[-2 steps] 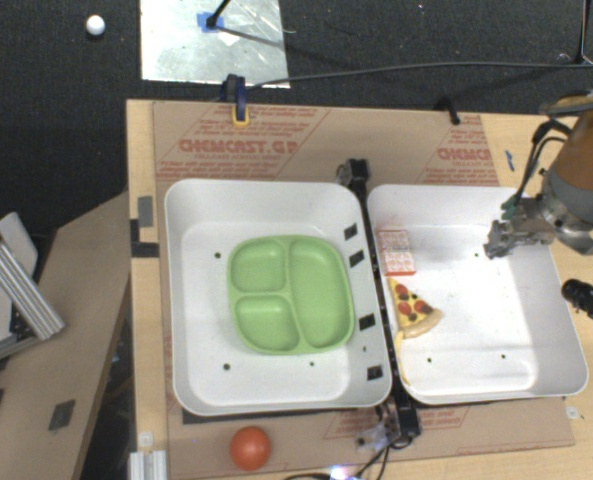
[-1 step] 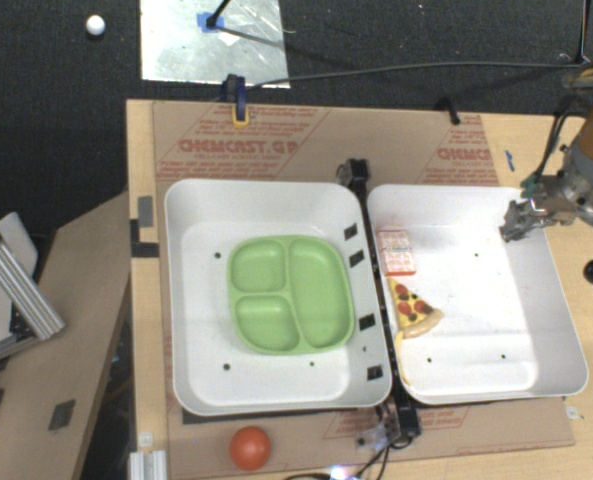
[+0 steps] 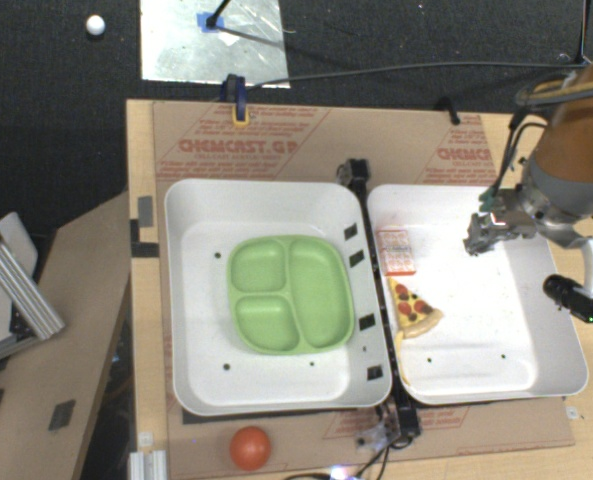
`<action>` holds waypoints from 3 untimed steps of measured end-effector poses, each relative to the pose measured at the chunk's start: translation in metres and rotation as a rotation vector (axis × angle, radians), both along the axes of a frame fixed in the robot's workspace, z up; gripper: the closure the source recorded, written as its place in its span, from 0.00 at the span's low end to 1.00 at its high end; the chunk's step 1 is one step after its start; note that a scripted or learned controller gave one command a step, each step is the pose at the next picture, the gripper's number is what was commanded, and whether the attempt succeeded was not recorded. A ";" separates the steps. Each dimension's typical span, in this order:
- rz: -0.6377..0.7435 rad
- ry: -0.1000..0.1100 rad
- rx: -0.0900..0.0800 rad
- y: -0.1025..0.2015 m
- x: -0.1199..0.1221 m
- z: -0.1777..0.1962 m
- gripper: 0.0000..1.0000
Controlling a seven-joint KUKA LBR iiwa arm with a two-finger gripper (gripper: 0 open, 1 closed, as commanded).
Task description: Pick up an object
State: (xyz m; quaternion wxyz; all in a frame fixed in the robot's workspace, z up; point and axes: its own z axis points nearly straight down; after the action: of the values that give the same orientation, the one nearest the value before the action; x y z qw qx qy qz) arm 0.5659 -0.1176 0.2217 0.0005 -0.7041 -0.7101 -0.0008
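A toy pizza slice (image 3: 414,310) lies at the left side of the right bin (image 3: 521,368), near the divider. Just above it lies a small red-and-white packet (image 3: 396,250). My gripper (image 3: 486,232) hangs over the upper right part of that bin, to the right of the packet and apart from both objects. Nothing shows between its fingers.
The left bin (image 3: 201,268) holds a green divided plate (image 3: 290,293). An orange ball (image 3: 250,447) rests on the bench in front of the left bin. A blue clamp (image 3: 236,96) sits at the bench's back edge. The arm's grey body (image 3: 576,168) covers the right bin's far right corner.
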 end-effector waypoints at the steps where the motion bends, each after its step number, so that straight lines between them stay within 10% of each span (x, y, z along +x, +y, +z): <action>1: 0.001 -0.001 0.000 0.051 -0.014 0.010 1.00; 3: 0.002 0.001 0.000 0.166 -0.040 -0.006 1.00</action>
State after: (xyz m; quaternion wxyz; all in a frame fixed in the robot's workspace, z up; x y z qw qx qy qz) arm 0.5256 0.0482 0.2154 0.0011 -0.7034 -0.7108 -0.0006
